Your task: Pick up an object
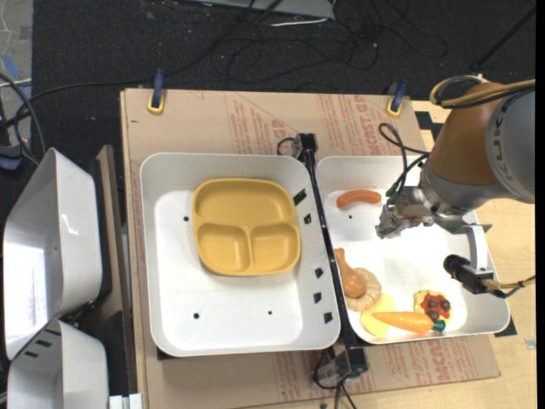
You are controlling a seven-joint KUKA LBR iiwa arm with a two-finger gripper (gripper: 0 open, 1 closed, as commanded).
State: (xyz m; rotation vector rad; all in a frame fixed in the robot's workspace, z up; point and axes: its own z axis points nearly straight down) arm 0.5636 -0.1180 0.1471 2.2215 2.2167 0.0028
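Observation:
The right bin [477,258] holds an orange-red sausage [358,198] near its far left, a tan chicken drumstick [356,281] at its left side, a carrot [400,320] on a yellow piece [380,308] near the front, and a small pizza-like toy [433,305] at the front right. My gripper [390,227] hangs over the middle of this bin, just right of and below the sausage. Nothing shows between its fingers from this angle.
The left bin [166,271] holds a yellow divided tray [247,227]. Black clips run along the divider between the bins [322,245]. The grey and orange arm [477,156] covers the right bin's far right corner. White tubs [47,237] stand off the bench's left.

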